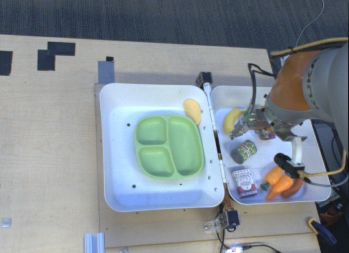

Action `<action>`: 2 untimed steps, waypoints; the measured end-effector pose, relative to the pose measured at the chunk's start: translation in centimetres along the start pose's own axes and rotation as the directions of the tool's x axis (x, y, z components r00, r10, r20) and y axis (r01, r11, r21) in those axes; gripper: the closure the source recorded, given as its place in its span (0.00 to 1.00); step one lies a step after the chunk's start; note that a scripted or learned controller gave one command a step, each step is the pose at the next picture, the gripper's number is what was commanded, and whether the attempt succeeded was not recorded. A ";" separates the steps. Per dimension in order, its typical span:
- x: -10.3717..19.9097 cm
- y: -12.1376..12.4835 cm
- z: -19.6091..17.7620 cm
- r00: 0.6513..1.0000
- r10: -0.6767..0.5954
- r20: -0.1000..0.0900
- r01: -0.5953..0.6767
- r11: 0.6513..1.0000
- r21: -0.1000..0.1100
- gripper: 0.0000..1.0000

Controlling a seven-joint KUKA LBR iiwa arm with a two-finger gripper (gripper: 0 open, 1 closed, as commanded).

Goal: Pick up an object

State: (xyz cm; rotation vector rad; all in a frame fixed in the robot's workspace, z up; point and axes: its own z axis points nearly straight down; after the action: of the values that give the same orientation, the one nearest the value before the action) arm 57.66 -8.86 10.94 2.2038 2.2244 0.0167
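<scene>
Dark carpet runs along the twelve o'clock edge of the scene, and below it a pale wooden counter (pixel 49 154) carries two shallow white bins side by side. At nine o'clock of the pair, the left bin (pixel 117 186) holds a green divided plate (pixel 168 146) in its middle and a small yellow oval piece (pixel 192 110) near its one o'clock corner.

At three o'clock, the right bin (pixel 322 192) holds the candidates. A yellow banana-like piece (pixel 232 119) lies at its eleven o'clock corner. A small greenish can (pixel 244 151) lies on its side near the middle. A red-and-white packet (pixel 245 181) sits at seven o'clock, and an orange carrot-like toy (pixel 279 182) lies at five o'clock, touching something red beneath it.

The grey arm with its orange band comes in from three o'clock, and the claw (pixel 244 126) hangs over the gap between the banana and the can. Whether its fingers are apart or together, I cannot tell; nothing is visibly held.

The can looks like the nearest target. I would judge it stiff, light and smooth, likely to roll if nudged along its curved side. Closing across its flat ends, or squarely across the barrel at mid-length, seems safest. The banana piece, probably hollow plastic, looks light and slick; its curve would suit a grip across the thickest middle part.
</scene>
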 end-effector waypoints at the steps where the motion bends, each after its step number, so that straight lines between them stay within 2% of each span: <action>1: 0.1 0.1 -1.1 1.000 -0.003 -0.001 0.003 1.000 -0.003 1.00; 2: 0.1 0.1 -1.1 1.000 -0.003 -0.001 0.003 1.000 -0.003 0.00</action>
State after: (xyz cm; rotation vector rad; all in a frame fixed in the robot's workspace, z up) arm 57.77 -8.74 12.00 2.1998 2.2265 0.0214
